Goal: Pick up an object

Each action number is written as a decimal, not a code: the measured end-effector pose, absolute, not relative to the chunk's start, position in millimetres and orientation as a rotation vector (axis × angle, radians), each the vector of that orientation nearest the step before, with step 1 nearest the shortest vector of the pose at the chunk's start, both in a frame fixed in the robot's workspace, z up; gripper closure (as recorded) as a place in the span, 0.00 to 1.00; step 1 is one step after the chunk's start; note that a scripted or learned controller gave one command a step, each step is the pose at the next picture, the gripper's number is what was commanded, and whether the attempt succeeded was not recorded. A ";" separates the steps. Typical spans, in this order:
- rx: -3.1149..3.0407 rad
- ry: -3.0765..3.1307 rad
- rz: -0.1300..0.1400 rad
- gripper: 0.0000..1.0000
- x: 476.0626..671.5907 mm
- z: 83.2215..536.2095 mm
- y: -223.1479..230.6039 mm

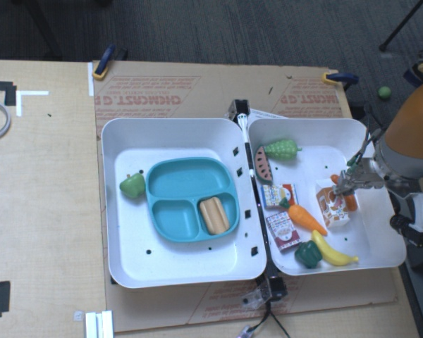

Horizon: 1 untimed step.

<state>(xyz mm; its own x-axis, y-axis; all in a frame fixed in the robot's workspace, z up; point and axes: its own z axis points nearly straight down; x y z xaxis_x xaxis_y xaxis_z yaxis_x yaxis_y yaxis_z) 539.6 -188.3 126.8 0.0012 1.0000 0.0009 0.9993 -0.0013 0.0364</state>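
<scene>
In the left bin (120,259) sits a teal divided tray (190,197), and its lower right compartment holds a hot dog bun (213,215); a green apple (132,186) rests just off the tray's left edge, toward the bin's left wall. Over in the right bin (370,255), lots to see: corn (282,149) near the far edge, a watermelon slice (262,165) against the left wall, two small cartons (280,214) below it, a carrot (303,216) in the middle, a broccoli piece (309,254) and a banana (332,251) along the near edge. The gripper (344,182) hangs right over a juice box (334,208) near the right edge; its finger spread can't be made out, nor any hold.
</scene>
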 end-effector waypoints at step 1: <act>2.206 2.201 0.041 0.00 539.6 126.8 -188.3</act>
<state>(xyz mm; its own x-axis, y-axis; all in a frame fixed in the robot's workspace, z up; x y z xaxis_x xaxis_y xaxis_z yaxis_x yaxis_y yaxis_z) 539.6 -188.3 126.8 0.0020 1.0000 0.0010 0.9993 -0.0021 0.0362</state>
